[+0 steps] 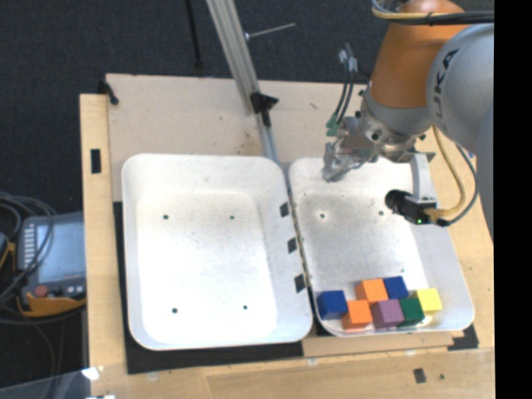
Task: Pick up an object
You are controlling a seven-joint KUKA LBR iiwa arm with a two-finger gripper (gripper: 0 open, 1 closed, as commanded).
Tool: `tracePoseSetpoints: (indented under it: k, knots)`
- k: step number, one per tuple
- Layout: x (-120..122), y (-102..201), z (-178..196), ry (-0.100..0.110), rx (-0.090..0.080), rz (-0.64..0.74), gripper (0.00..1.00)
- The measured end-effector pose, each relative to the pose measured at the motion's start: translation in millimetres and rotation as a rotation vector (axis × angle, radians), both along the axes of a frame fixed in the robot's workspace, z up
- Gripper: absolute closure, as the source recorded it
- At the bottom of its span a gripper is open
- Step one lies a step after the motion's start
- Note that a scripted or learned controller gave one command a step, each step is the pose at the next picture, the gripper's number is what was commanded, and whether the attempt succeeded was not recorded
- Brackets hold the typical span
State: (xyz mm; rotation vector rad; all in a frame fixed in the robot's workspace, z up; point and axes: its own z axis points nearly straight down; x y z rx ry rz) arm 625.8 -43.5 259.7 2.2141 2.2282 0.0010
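- Seven small blocks, by my count, huddled at the near end of the right bin [432,248] — the pick must come from these.
- Blue block [332,303]: leftmost of the cluster, with its left face free. The easiest to get at, I judge.
- Two orange blocks, one at the front [358,312] and one behind it [373,289], touching their neighbours.
- Purple block [387,312], green block [411,308], a second blue block [396,287] and a yellow block [429,299] — packed tightly, with the yellow at the right-hand end.
- Handling, as a judgement: they look like rigid cubes, light, flat-sided and not fragile. Smooth faces might slip under a weak squeeze, so I would take hold across two opposite flat sides, low and square on, not on a corner.
- Hazard: in the tight row there is little room for a finger to go between blocks. An outer block — the leftmost blue or the yellow — is the safer choice.
- My pincer [336,170]: it hangs at the far end of the right bin, near the left corner, well apart from the blocks. I cannot tell how wide it stands, and I see nothing held in it.
- Left bin [141,223]: beside the right bin, white, speckled.
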Motion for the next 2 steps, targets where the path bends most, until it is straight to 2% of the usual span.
tracePoseSetpoints:
  k: [1,2]
  knots:
    - [2.0,58.3,-15.7,0.002,0.000,0.000,1.00]
    - [2.8,100.4,-23.5,0.004,0.000,0.000,1.00]
